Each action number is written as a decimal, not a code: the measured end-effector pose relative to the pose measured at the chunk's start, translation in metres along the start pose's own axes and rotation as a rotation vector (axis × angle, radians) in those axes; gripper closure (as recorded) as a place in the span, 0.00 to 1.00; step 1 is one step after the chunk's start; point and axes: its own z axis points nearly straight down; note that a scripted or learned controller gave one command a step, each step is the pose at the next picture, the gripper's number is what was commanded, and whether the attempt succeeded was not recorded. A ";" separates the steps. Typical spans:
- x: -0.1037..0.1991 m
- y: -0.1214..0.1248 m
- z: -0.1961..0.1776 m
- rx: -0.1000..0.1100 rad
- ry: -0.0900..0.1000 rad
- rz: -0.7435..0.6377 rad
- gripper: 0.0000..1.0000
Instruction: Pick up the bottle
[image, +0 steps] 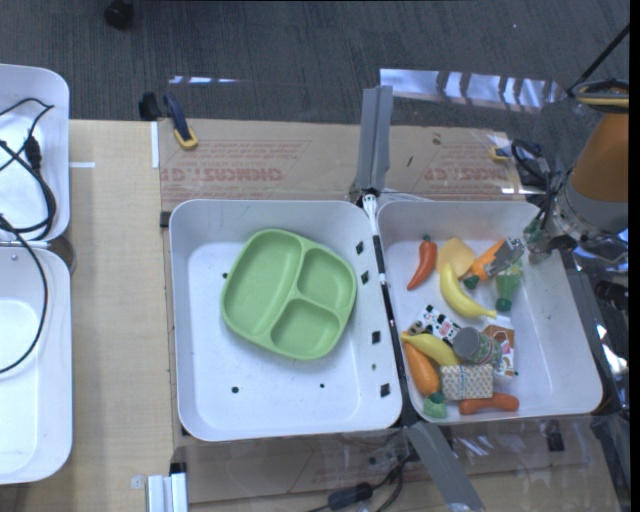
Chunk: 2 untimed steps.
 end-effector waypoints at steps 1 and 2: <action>-0.003 0.044 0.019 -0.004 0.009 0.022 0.00; 0.010 -0.022 0.024 -0.004 0.004 -0.020 0.00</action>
